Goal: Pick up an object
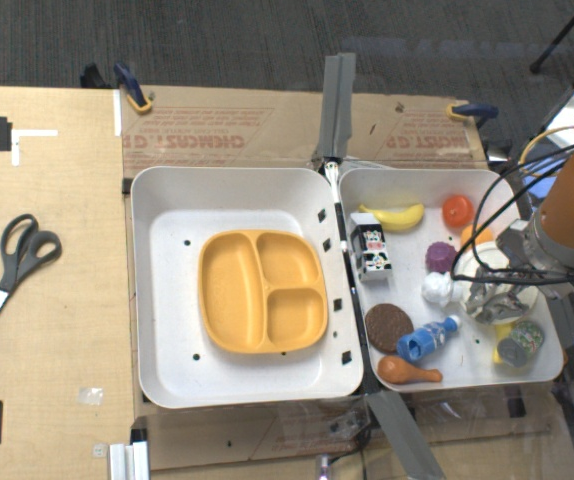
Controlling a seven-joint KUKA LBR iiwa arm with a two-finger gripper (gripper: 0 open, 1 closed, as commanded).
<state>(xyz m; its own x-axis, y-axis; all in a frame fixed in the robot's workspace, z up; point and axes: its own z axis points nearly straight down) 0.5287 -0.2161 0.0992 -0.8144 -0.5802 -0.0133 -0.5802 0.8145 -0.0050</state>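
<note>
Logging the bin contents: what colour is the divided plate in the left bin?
Yellow-orange, plain; the divided plate shows clearly in the camera view.

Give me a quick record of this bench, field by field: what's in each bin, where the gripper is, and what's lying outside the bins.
left bin: one yellow divided plate
right bin: banana, small cow-print carton, orange ball, purple ball, brown disc, blue bottle, orange pear-shaped toy
gripper: low over the right bin's right side
outside bins: scissors on the bench, left
</note>
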